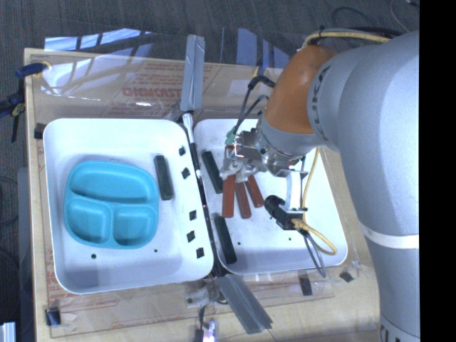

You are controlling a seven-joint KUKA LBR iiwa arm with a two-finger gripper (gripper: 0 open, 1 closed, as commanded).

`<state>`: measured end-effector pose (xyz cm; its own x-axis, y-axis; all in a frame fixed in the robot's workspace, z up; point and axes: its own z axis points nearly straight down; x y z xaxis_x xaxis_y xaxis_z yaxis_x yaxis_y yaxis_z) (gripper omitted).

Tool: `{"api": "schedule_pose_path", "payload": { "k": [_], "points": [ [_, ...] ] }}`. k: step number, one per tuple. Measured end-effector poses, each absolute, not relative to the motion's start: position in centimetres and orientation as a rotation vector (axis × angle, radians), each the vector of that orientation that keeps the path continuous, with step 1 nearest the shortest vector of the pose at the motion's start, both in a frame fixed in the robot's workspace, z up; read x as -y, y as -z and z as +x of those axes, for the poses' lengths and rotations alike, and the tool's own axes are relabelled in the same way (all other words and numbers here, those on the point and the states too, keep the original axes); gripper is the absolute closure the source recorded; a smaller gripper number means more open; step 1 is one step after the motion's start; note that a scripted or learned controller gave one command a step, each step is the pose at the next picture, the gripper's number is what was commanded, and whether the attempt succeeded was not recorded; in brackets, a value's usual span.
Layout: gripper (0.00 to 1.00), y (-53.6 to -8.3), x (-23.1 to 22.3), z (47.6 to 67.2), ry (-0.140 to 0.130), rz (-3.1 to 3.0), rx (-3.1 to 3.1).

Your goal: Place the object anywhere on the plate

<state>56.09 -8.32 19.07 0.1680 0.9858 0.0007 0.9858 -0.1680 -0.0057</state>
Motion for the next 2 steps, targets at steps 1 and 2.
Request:
{"api": "schedule_pose_path", "payload": {
  "k": [1,2],
  "points": [
    [1.0,-19.0,2.3,55.8,-0.004,-2.29,2.146],
    [1.0,-19.1,-4.6,56.8,-0.003,-1.808,2.568]
  ]
}}
